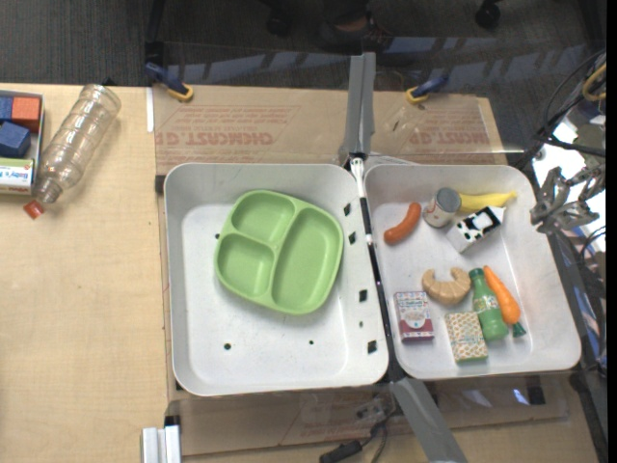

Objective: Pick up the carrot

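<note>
Carrot (502,294) touching green bottle (487,307), near bin wall (564,287).

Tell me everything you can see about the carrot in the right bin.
The carrot is small and orange with a smooth, plastic-like look, probably a toy. It lies flat near the front right of the right bin, slanting from upper left to lower right. Its long side rests against the green bottle to its left. A little green, perhaps its leafy top, shows at the lower end.

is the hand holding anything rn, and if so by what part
Nothing is held. The carrot lies in the right bin beside the green bottle, and the hand is off at the bin's right edge.
</note>
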